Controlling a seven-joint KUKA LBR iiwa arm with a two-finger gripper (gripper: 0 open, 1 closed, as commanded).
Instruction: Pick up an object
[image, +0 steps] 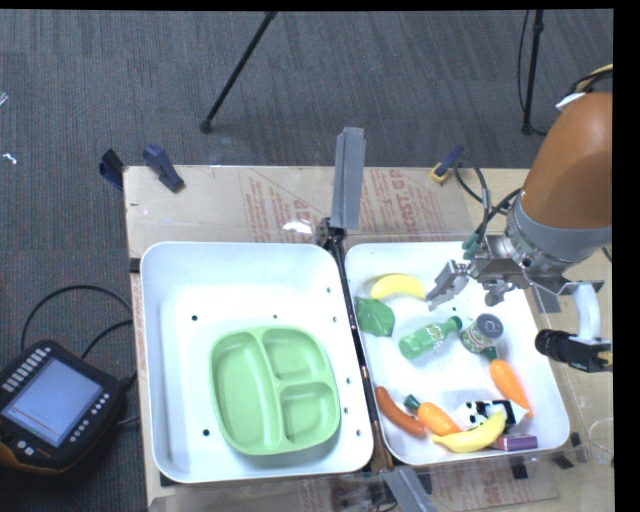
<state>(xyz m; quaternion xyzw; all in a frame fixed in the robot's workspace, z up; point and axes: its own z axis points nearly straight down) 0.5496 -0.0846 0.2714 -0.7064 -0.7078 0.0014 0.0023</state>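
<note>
Right bin (552, 372), bottle (430, 337), bananas, carrots

Evenly and fairly brightly lit from overhead, with no hard shadows. Soft, short shadows under the green tray (275, 388) and along the inner walls of the left bin (165, 300). White bins near overexposure, washing out surface detail. Small glare patch on the cardboard (296, 227) behind the bins. Dark, dim carpet (100, 80) around the table. Slightly soft focus overall, mildly grainy; arm's orange band (575, 160) a little blurred.
</note>
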